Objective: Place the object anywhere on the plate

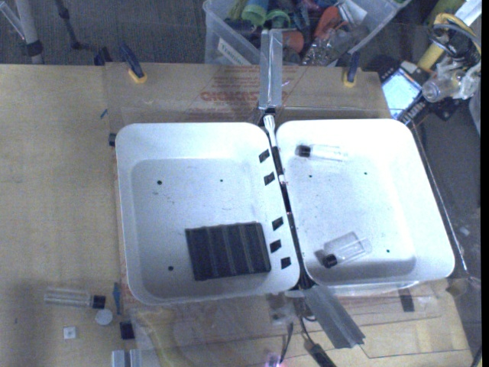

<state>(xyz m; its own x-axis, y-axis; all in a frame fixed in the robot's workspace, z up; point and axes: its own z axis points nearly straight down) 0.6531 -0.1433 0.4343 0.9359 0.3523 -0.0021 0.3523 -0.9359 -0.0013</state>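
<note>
Gripper: I take the pale mechanism with yellow cabling (449, 81) at the far right, beyond the bins, to be the gripper; I cannot tell whether it is apart or together.
Right bin (428, 205): I see two clear tubes with black caps lying on its floor, well apart.
Far tube (322, 152): near the back wall, cap toward the divider.
Near tube (344, 248): by the front wall, cap at its lower left end.
Left bin (126, 205): it touches the right bin along a seam with small black tabs.
Plate (228, 251): dark, ribbed, rectangular, flat on the left bin's floor near the front; neither tube touches it.
Counter (53, 174): tan wood; a spare tube (67, 297) and small bits lie at its front left corner.
Room: I see a clear tub of coloured objects (298, 10) behind the counter, on grey carpet (137, 10).
</note>
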